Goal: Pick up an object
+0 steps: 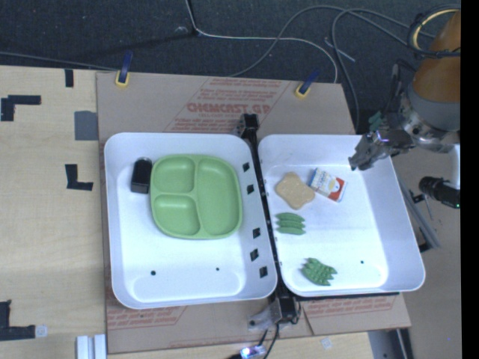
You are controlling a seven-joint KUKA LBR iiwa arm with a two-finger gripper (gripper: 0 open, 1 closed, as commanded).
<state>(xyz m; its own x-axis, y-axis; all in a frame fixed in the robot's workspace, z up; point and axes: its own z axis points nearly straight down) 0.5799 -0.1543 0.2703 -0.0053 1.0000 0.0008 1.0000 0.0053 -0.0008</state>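
Note:
The right bin [389, 223] holds a tan bread slice [294, 191], a small white, blue and red carton [328, 184], a green pea pod [290, 224] and a green leafy piece [319, 272]. My gripper [365, 155] hangs at the bin's upper right edge, to the right of the carton and apart from it. Nothing shows between its dark fingers. In the left bin [120, 223] lie a green divided plate [196, 196] and a black block [141, 176] at the plate's left.
A black divider with clips [258, 223] runs between the two bins. Cables [299, 28] trail over the dark cloth behind the bench. The arm's grey body with its orange band [438, 73] stands at the right.

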